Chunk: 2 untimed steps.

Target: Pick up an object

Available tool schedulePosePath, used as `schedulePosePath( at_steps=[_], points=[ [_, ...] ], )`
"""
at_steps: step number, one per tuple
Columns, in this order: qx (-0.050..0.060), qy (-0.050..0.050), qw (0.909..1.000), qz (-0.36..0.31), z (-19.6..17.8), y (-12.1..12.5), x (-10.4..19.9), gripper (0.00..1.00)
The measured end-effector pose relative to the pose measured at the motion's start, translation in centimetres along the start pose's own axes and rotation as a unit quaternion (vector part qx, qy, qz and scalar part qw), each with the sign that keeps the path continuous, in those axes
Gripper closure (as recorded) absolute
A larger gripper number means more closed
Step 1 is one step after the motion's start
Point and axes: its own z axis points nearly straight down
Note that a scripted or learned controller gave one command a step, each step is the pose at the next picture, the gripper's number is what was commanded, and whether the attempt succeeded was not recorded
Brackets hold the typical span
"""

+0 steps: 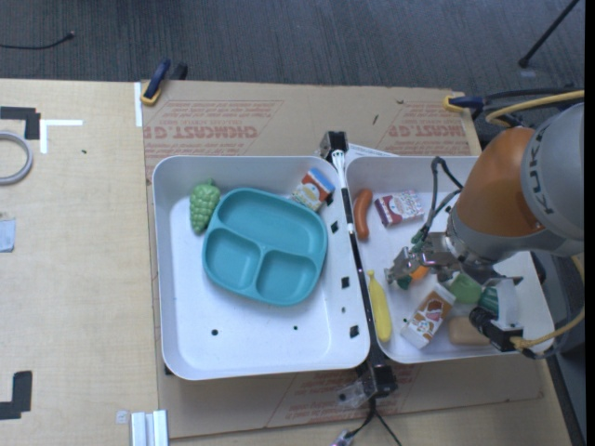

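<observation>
My gripper (406, 269) is low in the right bin (409, 170), near its middle. A small orange item (422, 271) lies right against the gripper; whether it is held is unclear. Around the gripper are a green item (466, 292), a small juice carton (427, 319) and a tan piece (468, 334) at the front. A yellow banana (379, 308) lies along the bin's left wall. A red sausage (362, 214) and a red-and-white packet (400, 207) rest toward the back.
The left bin (186, 333) holds a teal divided plate (265, 246), a green bunch of grapes (204, 205) and a small carton (312, 190) at the back. The grey and orange arm (521, 193) covers the right bin's right side. Cables trail at the right.
</observation>
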Motion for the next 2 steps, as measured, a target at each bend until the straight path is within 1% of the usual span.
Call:
schedulePosePath(
  at_steps=[1,2],
  points=[
    [0.0,0.0,1.0,0.002,-1.0,0.0,-0.1,1.0],
    [-0.001,-0.001,1.0,-0.002,-17.4,-3.4,4.4,1.0]
  ],
)
